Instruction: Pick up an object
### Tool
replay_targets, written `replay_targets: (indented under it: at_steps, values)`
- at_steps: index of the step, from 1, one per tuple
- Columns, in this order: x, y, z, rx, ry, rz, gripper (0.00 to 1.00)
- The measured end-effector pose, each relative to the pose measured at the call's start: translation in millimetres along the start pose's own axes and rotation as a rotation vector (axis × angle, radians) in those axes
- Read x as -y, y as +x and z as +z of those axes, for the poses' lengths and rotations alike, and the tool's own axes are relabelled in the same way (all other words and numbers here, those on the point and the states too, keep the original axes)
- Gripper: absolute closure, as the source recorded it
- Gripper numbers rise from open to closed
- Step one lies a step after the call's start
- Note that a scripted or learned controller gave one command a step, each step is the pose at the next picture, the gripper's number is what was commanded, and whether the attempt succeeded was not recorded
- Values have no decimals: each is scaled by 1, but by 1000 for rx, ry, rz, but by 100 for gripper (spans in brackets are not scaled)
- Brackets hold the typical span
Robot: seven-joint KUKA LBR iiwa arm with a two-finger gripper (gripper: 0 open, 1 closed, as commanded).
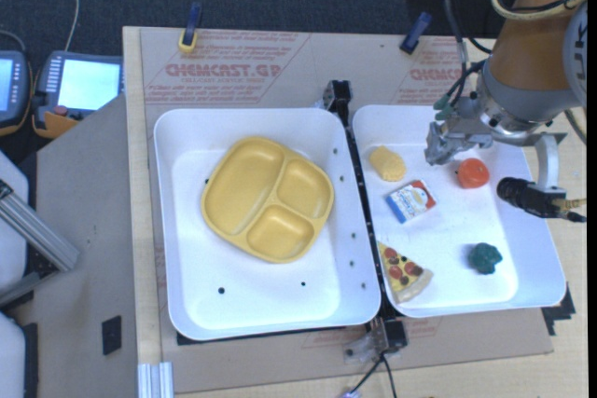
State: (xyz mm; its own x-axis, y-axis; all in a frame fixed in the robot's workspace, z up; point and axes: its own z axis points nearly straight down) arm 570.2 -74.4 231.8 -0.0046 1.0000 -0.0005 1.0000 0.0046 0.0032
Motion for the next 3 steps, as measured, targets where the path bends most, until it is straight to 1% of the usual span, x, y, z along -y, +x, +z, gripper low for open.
replay_targets:
  at_steps: [1,2,3]
  values:
    - [-26,47,-7,0,-1,1,100]
    - [-49,98,8,0,0,0,100]
    - [-69,143,17,0,0,1,100]
